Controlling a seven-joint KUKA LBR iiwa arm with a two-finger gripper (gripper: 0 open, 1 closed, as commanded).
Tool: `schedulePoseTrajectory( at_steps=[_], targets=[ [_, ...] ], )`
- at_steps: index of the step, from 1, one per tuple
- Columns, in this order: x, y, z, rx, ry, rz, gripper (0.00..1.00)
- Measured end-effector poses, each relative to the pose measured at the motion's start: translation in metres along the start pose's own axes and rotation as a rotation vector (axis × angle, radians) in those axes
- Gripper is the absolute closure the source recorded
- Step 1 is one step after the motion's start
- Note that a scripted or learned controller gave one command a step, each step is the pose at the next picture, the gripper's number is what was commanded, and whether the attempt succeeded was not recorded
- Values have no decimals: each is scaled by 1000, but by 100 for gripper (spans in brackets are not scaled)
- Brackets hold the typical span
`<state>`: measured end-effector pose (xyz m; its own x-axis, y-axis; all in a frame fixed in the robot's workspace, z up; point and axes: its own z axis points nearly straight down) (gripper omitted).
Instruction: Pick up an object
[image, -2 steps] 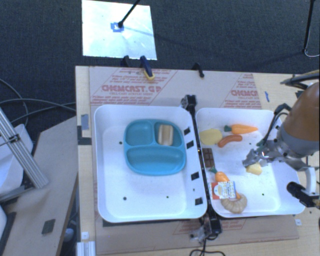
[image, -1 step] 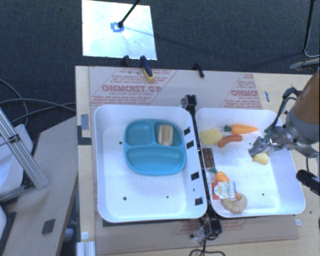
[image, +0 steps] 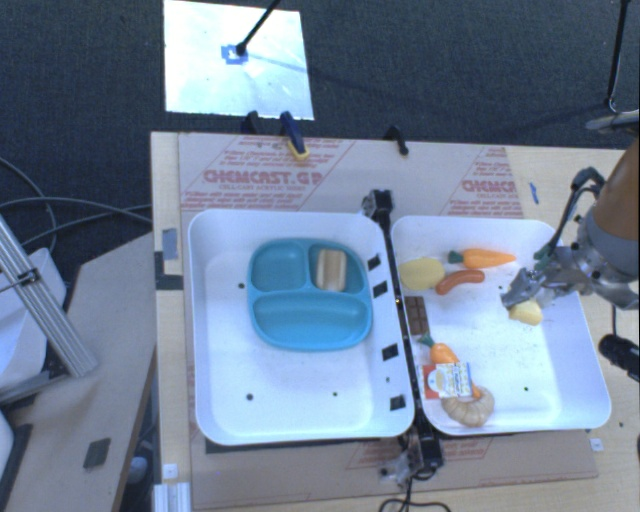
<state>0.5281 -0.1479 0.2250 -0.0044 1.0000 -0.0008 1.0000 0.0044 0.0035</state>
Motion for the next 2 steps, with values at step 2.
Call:
schedulePoseTrajectory(
  at_steps=[2],
  targets=[
    [108,31,4,1,1,-4,100]
  ],
)
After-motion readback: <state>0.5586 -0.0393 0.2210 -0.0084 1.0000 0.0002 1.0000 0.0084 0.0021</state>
